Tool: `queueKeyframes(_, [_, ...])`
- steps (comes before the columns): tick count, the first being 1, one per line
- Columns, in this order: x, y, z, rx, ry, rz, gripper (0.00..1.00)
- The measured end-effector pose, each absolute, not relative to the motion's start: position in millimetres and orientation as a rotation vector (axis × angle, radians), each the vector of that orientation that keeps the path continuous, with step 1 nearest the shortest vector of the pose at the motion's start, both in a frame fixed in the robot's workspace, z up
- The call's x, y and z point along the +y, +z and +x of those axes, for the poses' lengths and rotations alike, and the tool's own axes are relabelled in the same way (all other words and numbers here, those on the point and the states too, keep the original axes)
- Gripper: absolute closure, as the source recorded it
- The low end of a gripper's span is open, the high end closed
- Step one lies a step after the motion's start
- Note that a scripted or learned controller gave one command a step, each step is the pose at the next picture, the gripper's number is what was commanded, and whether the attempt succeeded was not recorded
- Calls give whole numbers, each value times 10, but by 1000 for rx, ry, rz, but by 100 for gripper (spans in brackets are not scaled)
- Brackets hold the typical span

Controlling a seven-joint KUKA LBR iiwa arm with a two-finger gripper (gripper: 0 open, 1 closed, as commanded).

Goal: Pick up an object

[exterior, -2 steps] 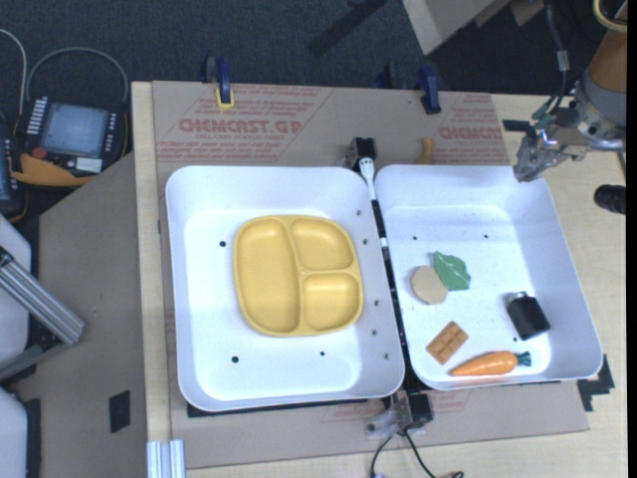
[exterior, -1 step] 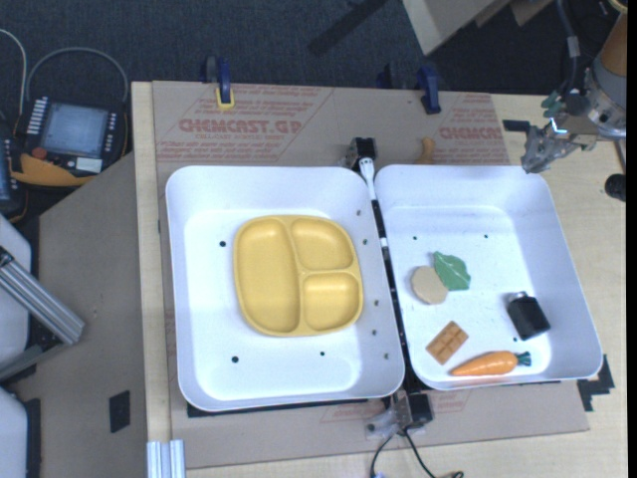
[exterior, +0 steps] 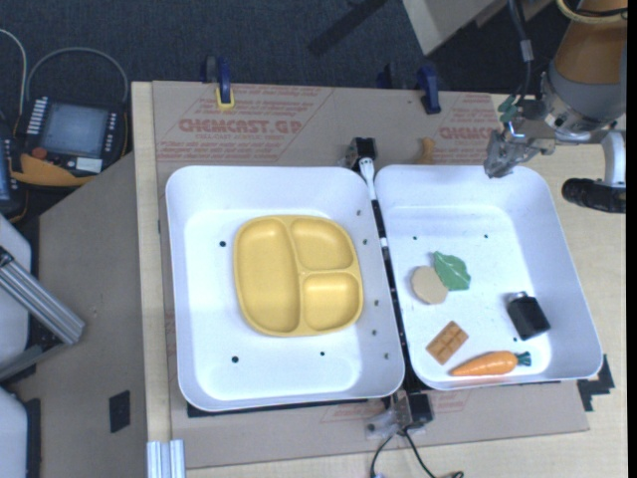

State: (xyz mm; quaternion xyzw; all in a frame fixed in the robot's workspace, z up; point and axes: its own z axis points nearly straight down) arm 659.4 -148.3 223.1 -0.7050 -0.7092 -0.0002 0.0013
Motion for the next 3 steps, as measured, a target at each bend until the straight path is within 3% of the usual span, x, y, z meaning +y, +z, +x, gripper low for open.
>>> queueKeyframes(2, [-361,2285,6530,-2227,-2,-2213,100])
queueKeyframes(3, [134,2215,6375,-2224,2,-2214,100])
